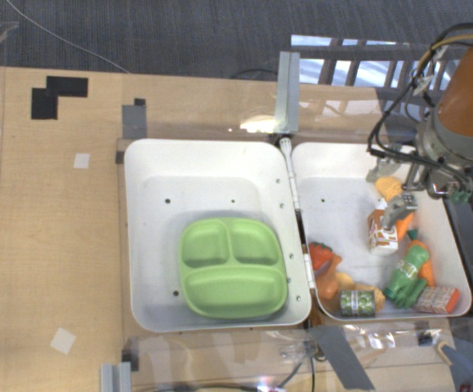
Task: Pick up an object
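Observation:
My gripper (399, 209) hangs low over the right bin (334, 182), at its right side, under the grey wrist with the orange band. Directly beneath and slightly left of it stands a small white and orange carton (381, 233). An orange carrot-like piece (407, 229) lies just right of the carton. A yellow item (389, 188) sits behind the gripper. The gripper seems to touch or hover at the carton's top; nothing is visibly lifted.
The right bin's front holds a green bottle (408, 273), a pink box (436, 300), a green can (359, 303), a red-orange toy (323, 259) and a yellow-orange fruit (332, 285). A green divided plate (232, 266) lies in the left bin (162, 178).

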Controlling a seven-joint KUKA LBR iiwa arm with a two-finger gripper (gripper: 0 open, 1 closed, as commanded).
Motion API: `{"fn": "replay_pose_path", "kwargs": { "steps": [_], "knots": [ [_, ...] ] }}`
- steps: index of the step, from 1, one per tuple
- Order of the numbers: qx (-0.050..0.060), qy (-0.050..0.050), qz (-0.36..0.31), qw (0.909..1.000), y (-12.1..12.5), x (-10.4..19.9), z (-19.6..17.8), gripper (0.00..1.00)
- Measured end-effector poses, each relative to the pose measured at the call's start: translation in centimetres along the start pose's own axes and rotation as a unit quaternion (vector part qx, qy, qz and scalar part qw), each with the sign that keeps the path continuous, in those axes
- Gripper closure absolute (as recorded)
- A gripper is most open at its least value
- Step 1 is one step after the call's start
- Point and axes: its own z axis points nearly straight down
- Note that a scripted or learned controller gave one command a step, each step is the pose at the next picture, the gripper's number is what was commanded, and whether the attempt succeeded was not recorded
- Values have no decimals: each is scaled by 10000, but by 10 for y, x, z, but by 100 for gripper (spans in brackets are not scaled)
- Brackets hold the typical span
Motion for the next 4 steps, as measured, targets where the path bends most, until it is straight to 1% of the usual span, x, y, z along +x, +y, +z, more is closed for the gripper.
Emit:
{"fn": "replay_pose_path", "kwargs": {
  "steps": [1,2,3,4],
  "knots": [
    [9,-28,-466,9989,-35,10,144,0],
    [3,-18,405,9992,-59,-46,155,0],
    [15,-98,371,9993,-58,-50,140,100],
    [6,-67,1635,9865,-37,-40,-34,100]
  ]
}}
